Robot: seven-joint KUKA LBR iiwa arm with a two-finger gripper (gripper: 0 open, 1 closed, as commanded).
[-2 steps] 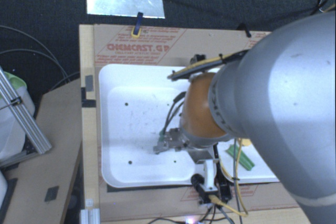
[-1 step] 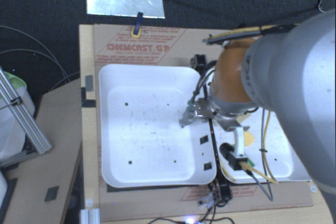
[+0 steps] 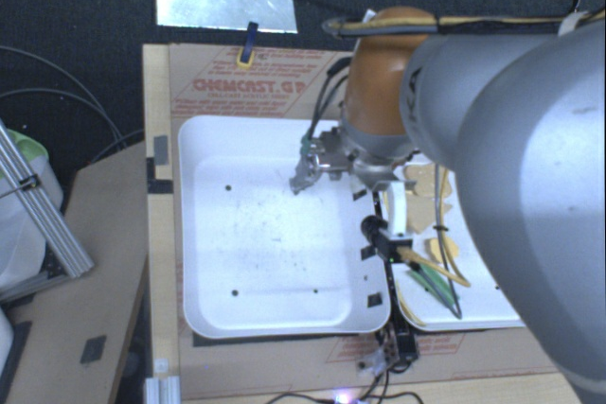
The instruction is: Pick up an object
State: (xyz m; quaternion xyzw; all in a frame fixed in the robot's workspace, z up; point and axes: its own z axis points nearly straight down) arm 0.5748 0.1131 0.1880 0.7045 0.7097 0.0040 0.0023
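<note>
tool (image 3: 305,173) over left bin (image 3: 204,232) | near far-right rim

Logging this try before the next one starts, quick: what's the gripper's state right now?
Gripper: over the left bin, near its back right corner; open or shut cannot be told.

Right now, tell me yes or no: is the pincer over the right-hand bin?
No, the pincer hangs over the upper part of the left bin, while the right bin lies beneath the arm.
</note>
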